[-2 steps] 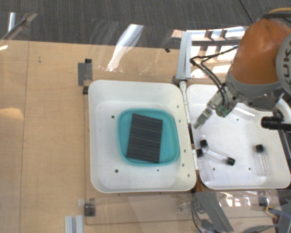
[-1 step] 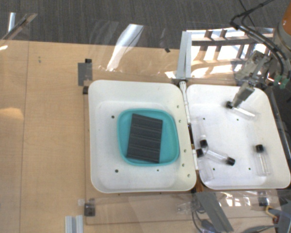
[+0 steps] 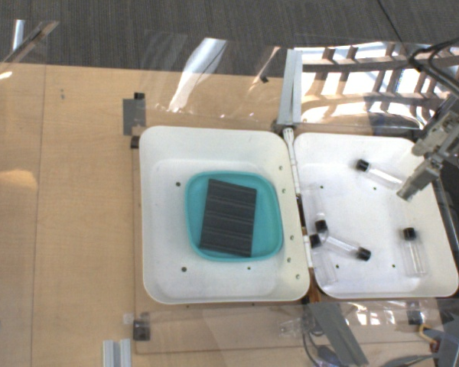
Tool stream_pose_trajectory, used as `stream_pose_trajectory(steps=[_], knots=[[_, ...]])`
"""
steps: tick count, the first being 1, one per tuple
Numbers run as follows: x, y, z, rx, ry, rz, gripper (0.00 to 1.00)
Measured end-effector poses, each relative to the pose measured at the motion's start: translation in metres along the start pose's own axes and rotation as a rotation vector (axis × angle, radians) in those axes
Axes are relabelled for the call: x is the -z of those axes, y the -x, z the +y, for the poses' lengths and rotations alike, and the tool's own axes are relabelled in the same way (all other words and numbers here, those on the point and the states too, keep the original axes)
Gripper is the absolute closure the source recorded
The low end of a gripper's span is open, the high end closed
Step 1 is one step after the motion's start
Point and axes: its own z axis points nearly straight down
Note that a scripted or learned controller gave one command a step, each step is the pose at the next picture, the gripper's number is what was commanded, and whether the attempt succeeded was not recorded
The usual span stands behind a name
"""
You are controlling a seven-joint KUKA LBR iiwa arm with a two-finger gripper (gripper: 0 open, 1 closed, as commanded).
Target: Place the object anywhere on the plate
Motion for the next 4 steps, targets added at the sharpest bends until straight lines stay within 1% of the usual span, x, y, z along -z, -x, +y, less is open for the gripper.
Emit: stream_pose_trajectory(steps=[1, 2, 3, 4], knots=[[0.012, 0.056, -0.082, -0.132, -0.002, -0.003, 0.00], [0.012, 0.063, -0.094, -0.364, -0.002, -0.002, 0.00], [0.011, 0.063, -0.094, -0.701, -0.003, -0.001, 0.00], [0.011, 0.062, -0.092, -1.089, -0.004, -0.001, 0.00]])
